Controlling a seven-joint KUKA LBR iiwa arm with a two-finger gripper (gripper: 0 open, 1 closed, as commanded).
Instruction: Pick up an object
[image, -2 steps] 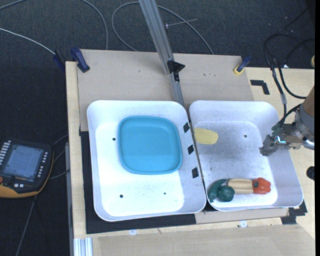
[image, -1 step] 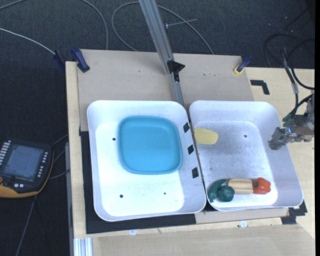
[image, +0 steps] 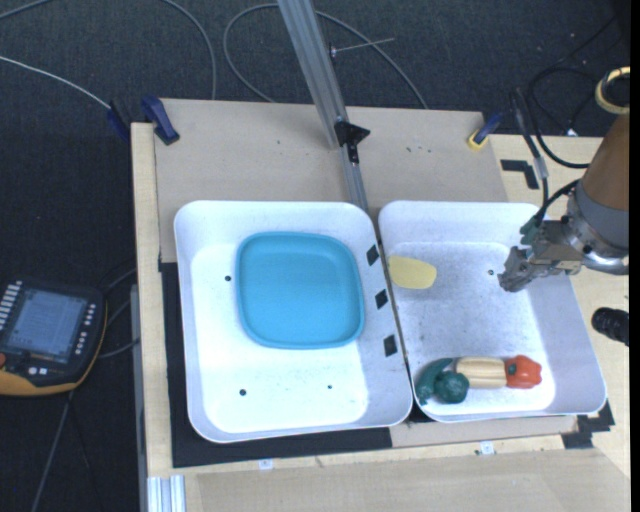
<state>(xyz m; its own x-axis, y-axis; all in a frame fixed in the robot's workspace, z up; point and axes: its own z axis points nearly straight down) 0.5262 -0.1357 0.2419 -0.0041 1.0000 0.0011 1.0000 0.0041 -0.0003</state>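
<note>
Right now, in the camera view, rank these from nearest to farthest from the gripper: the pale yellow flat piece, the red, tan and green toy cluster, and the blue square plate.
1. Pale yellow flat piece, in the right bin's upper left, nearest the gripper.
2. Red, tan and green toy cluster, at the right bin's lower edge, only slightly farther.
3. Blue square plate, in the left bin, clearly farthest.

Plate (image: 300, 290) in left bin (image: 200, 330); toy vegetable (image: 480, 375) at right bin (image: 575, 340) front; hand (image: 522, 268) above.

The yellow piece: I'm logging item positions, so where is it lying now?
The yellow piece lies in the right bin, at its upper left near the divider between the bins, left of the gripper and above the toy vegetables.
</note>
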